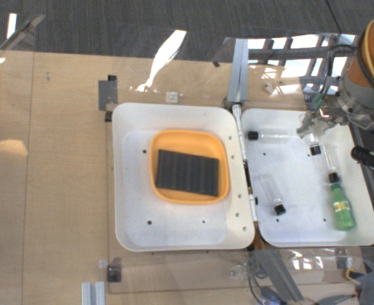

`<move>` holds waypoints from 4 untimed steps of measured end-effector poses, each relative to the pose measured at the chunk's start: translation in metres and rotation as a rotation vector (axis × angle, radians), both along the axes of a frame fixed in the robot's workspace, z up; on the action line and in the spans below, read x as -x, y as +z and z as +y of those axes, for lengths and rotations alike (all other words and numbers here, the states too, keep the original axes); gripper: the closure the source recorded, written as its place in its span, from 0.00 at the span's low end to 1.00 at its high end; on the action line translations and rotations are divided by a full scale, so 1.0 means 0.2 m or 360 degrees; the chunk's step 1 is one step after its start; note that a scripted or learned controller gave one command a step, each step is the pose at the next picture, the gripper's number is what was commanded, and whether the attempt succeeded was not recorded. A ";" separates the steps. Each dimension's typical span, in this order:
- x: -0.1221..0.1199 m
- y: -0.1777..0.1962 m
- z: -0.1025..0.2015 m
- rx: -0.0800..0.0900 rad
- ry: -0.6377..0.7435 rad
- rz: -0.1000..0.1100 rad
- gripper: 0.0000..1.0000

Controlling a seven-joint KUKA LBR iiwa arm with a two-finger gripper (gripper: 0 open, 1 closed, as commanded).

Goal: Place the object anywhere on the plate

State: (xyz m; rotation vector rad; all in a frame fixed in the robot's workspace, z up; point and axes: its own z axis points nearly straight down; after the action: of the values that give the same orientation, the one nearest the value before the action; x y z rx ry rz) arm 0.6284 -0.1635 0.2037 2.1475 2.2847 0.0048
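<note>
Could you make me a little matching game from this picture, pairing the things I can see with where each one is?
Things:
1. orange plate
2. dark ridged slab
3. green bottle
4. arm

Places:
A. near the right bin's right wall
B. in the left bin
C. lying on the plate
D. top right corner of the view

Pairs: 1-B, 2-C, 3-A, 4-D

Bright, even light is falling from above, washing the two white bins (180,234) pale and casting faint shadows; glare streaks are shining on the bench (47,170) near its far edge, and the arm (371,56) is blurring at the right
</note>
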 end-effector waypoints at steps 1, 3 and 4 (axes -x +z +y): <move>0.12 -0.37 0.27 -0.0003 0.0066 0.0004 1.00; 0.11 -0.09 1.05 -0.0004 0.0127 0.0004 1.00; 0.11 -0.09 1.05 -0.0004 0.0126 0.0004 0.00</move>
State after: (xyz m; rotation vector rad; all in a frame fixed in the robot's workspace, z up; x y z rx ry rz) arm 0.6073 0.0459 0.1849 2.0575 2.3706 0.0052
